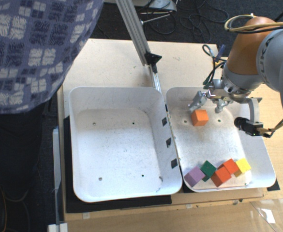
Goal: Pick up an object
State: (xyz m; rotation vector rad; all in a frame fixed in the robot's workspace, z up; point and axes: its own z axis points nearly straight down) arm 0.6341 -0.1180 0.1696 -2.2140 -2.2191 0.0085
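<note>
An orange cube lies in the right bin, toward its far left part. My gripper hangs just above and behind it, its two metal fingers spread apart, open, with nothing between them. The cube sits just below the fingertips, slightly to the left of the midline. At the near edge of the same bin lies a cluster of blocks: purple, green, orange-red, another orange and yellow.
The left bin stands beside the right one, their walls meeting in the middle. A slanted metal rail runs down to the bins' far joint. A patterned blue cloth covers the upper left. Cables trail by the wrist.
</note>
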